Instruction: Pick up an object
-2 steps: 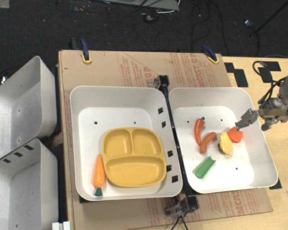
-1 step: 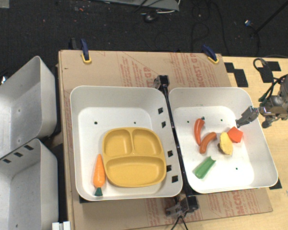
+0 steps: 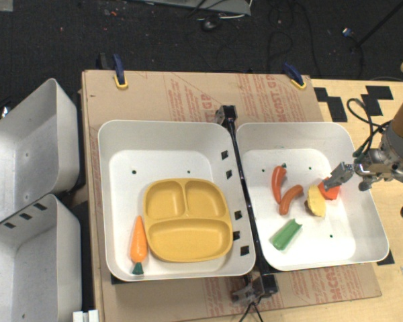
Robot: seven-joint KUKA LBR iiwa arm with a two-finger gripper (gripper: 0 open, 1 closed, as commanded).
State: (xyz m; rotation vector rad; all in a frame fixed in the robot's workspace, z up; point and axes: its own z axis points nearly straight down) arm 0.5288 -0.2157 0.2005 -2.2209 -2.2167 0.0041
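In the right bin (image 3: 336, 247) lie two red-orange sausages (image 3: 277, 182) (image 3: 290, 198), a yellow wedge (image 3: 316, 202) with a small red-orange piece (image 3: 330, 192) against it, and a green block (image 3: 285, 235). My gripper (image 3: 350, 178) hangs over that bin's right side, just right of the red-orange piece. It is open, and one grey finger (image 3: 338, 174) points down-left at the piece. Nothing sits between the fingers. The left bin (image 3: 114, 180) holds a yellow divided plate (image 3: 188, 219) and an orange carrot (image 3: 139, 241).
A black divider (image 3: 238, 180) runs between the bins. Both bins rest on a cardboard-topped bench (image 3: 188, 92). Two spare white bins (image 3: 27, 153) stand off the bench at the left. Cables (image 3: 363, 116) trail near the arm at the right.
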